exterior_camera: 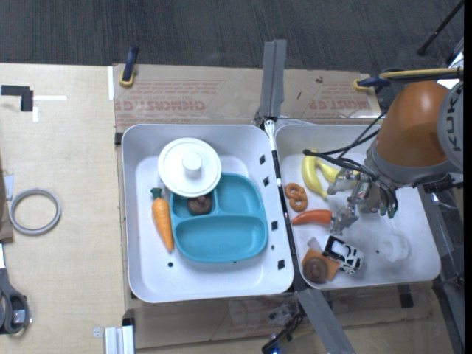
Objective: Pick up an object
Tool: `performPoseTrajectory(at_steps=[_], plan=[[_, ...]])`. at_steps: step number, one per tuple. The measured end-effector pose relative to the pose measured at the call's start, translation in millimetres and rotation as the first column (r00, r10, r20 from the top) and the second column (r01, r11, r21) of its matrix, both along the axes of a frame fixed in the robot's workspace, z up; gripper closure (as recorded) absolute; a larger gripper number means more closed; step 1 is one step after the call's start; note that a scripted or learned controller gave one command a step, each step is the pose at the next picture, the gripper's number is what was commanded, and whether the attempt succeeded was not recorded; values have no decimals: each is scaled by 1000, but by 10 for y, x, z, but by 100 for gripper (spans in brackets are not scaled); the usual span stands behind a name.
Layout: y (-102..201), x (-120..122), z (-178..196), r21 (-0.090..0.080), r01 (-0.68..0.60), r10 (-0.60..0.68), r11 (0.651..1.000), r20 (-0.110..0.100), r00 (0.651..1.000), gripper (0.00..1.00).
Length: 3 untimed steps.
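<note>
My gripper (pixel 345 220) hangs low in the right bin (pixel 413 268), just right of a red chili pepper (pixel 312 217) and above a black-and-white toy (pixel 344 254). Its fingers look slightly apart with nothing seen between them. A yellow banana (pixel 316 174) lies up-left of it, and a brown pretzel (pixel 296 195) sits near the bin's left wall. A brown round object (pixel 318 268) rests by the front-left corner, touching the black-and-white toy. A clear plastic item (pixel 393 247) lies faintly to the right.
The left bin (pixel 140 271) holds a blue divided tray (pixel 221 231) with a small brown item (pixel 198 205), a white round lid (pixel 189 167) and a carrot (pixel 162 221). A tape ring (pixel 32 211) and scissors (pixel 13 308) lie on the bench at left.
</note>
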<state>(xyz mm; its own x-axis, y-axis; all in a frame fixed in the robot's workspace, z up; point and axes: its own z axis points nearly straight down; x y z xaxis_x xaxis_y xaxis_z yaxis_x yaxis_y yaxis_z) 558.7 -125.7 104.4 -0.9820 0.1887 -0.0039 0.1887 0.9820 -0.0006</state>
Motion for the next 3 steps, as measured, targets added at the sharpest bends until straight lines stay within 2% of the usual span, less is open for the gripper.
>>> performPoseTrajectory(at_steps=[1, 2, 3], plan=[[249, 34, -127, 1, 195, -195, 981, -4, 981, 0], [72, -633, -129, 1, 261, -261, 965, -3, 965, 0], [339, -348, -130, 1, 292, -292, 956, -3, 956, 0]])
